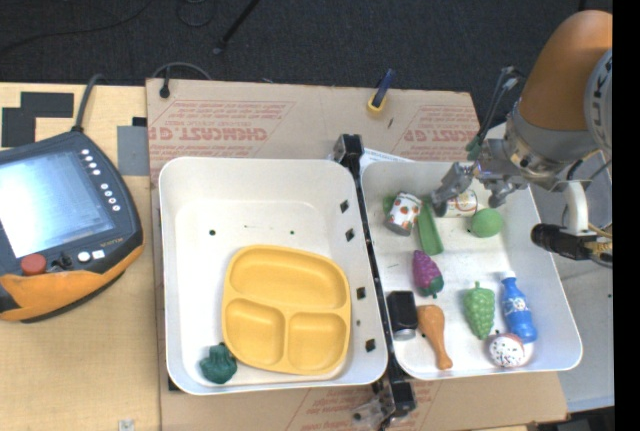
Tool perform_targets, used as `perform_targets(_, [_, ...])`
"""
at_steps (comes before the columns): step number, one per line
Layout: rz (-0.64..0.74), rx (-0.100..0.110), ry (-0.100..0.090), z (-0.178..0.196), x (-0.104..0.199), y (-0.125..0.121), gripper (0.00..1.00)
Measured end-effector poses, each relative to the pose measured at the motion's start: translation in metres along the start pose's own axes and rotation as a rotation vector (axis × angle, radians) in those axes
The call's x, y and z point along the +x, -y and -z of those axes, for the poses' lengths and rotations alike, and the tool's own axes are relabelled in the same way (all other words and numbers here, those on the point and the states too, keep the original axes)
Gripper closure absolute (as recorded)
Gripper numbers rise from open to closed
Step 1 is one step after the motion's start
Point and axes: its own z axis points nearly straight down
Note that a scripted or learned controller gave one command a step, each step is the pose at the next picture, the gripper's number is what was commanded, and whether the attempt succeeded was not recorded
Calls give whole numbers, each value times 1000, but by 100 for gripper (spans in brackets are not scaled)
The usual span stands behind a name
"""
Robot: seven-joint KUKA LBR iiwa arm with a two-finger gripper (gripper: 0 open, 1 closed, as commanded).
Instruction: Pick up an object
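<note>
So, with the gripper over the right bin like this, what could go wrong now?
1. The gripper hovers among a small can, a cucumber and a green ball; it may close on nothing.
2. The ball could roll away if nudged.
3. The toys lie close together, so neighbours may be pushed.

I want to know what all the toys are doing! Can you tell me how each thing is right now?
gripper: hovering above the right bin's far end, holding nothing I can see
yellow tray: flat in the left bin
green toy: beside the tray's near corner
blue bottle: lying down in the right bin
drumstick: lying flat
purple grapes: lying flat
green ball: resting near the gripper
</note>
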Motion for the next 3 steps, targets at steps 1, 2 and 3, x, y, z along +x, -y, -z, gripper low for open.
perform_targets(1, [-4,13,-2,-118,-37,59,0])
perform_targets(2, [15,-6,-6,-9,128,75,0])
perform_targets(3, [-1,4,-1,-5,118,76,100])
